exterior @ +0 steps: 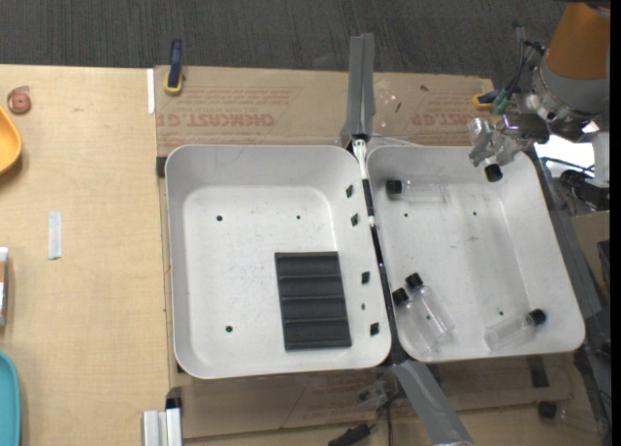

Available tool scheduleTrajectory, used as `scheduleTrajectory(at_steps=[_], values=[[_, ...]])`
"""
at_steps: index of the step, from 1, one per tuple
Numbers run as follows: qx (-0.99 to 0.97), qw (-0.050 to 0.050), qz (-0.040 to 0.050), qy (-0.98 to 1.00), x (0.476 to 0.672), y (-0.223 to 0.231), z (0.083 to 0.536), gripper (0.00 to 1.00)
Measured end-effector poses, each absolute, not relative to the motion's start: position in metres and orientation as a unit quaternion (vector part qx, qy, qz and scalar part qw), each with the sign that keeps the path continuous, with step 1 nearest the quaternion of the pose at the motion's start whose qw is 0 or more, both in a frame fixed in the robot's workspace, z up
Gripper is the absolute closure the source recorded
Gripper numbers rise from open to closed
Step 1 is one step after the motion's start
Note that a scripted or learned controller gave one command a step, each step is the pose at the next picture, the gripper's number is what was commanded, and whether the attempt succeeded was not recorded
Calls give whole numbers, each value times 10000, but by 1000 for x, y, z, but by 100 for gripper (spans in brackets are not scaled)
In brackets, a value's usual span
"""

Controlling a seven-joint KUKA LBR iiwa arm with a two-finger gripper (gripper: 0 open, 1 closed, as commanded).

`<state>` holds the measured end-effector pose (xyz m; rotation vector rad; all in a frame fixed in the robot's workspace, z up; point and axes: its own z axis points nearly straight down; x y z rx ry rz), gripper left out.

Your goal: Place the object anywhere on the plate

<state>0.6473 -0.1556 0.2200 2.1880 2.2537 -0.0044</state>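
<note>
A black ridged plate (312, 301) lies flat in the left bin (194, 240), toward its front. Three clear vials with black caps lie in the right bin (543, 240): one at the back left (412, 188), one at the front left (425, 304), one at the front right (514, 329). My gripper (490, 151) hangs over the back right corner of the right bin, far from the plate. A small black bit (493, 174) shows right under it; whether that is a vial cap or part of the gripper is unclear.
A grey divider bar (361, 85) runs between the bins at the back. Cardboard (262, 105) lies behind the bins. A blue-handled clamp (175, 66) sits at the back left. Cables (519, 66) hang by the wrist.
</note>
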Motion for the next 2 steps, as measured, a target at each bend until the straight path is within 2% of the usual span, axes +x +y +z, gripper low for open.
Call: scheduleTrajectory(at_steps=[1,2], values=[[7041,2,-8,7101,659,-86,237,100],[7311,1,-11,6822,649,-9,274,100]])
